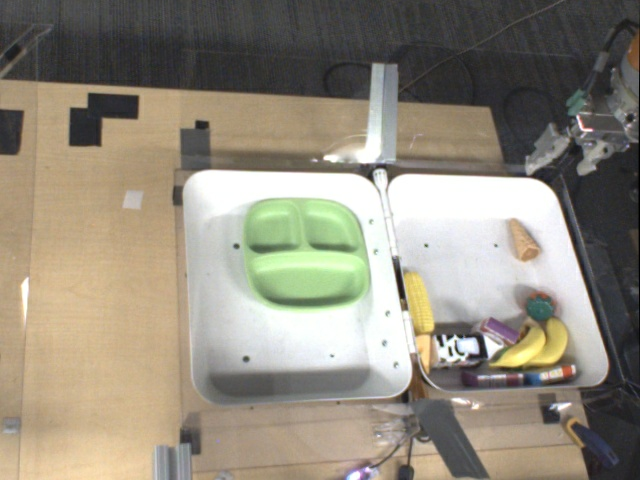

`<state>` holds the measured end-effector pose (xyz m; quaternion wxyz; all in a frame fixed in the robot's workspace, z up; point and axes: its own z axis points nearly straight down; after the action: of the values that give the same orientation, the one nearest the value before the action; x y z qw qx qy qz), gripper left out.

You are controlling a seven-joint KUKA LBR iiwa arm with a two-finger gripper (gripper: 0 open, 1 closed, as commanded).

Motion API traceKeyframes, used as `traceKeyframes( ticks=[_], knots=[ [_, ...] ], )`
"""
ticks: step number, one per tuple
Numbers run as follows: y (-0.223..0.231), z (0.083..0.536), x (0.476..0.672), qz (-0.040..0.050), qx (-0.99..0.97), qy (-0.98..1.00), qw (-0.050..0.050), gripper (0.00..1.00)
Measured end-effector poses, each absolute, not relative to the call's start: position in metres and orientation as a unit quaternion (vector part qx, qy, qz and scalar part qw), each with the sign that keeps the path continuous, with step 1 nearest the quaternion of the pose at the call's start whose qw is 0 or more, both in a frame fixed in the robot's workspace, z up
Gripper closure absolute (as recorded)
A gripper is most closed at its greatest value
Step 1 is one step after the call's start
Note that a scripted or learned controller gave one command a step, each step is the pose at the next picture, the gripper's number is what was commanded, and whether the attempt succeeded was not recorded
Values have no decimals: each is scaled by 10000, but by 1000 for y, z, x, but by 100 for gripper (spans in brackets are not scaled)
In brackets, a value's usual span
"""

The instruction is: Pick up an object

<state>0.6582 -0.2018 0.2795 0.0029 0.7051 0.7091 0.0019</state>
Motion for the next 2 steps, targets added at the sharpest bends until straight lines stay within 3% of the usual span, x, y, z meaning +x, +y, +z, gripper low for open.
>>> traceKeyframes(
  ticks=[1,2],
  knots=[
    [-158,127,670,17,6606,7508,20,0],
    [-196,92,626,78,5920,8059,24,0]
  ],
)
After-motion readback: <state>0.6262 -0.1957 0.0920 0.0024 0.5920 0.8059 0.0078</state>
